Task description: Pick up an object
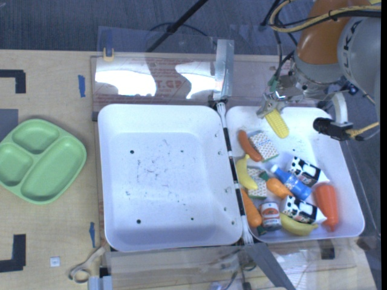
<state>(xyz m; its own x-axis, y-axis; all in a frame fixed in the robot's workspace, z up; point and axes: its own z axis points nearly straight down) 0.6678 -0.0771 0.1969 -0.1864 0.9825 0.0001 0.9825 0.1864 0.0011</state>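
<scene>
Wooden bench | pincer [271, 106] clamps ridged yellow corn cob [277, 122] | glossy right bin [351, 180]

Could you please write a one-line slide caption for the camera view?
Gripper lifts a corn cob above the toy-filled right bin, beside the left bin.

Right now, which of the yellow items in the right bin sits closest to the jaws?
The corn cob, at the gripper near the bin's far edge. The two bananas lie much farther toward the front.
</scene>
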